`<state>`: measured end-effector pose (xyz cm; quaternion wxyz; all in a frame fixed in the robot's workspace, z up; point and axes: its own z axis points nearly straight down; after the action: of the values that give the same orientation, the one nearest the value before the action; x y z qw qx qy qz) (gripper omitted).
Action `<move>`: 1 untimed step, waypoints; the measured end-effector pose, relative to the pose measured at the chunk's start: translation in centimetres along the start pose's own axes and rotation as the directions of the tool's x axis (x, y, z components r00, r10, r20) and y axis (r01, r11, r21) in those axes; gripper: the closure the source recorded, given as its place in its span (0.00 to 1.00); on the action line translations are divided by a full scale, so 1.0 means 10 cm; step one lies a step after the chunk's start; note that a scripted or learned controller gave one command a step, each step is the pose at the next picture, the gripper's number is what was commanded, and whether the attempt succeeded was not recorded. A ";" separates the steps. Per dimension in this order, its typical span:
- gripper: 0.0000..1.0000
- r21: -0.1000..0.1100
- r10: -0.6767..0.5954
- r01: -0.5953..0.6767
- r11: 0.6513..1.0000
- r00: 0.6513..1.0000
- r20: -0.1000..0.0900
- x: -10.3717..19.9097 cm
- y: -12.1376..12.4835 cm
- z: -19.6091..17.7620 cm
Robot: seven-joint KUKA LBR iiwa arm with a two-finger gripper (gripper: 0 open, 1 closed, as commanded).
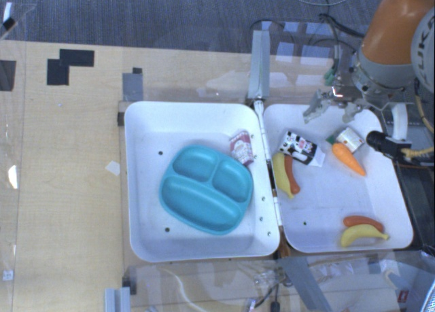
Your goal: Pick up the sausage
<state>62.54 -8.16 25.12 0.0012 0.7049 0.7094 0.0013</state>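
Camera view has me looking down on two shallow white bins, and my hand (333,105) hovers over the far part of the right white bin (401,198), metal fingers spread open with nothing between them. I'm in the approach step, nothing grasped yet. The target, a reddish-brown sausage (291,174), lies near the bin's left wall, touching a yellow banana (281,177) on its left side. A second reddish sausage (363,221) sits near the front right corner, pressed against another yellow banana (363,236). A black-and-white patterned carton (299,147) lies just beyond the first sausage, and an orange carrot (349,158) rests close beneath my hand. Over in the left white bin (143,188), a blue divided plate (206,189) lies in the middle. Next, I judge, I need to travel towards the left wall, line my fingers across the sausage, and descend without snagging that banana.
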 end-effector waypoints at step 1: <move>0.00 0.000 0.046 -0.046 0.999 0.999 0.000 -0.05 -0.93 0.40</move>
<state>53.22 -8.69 21.11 0.0011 0.7210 0.6929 0.0012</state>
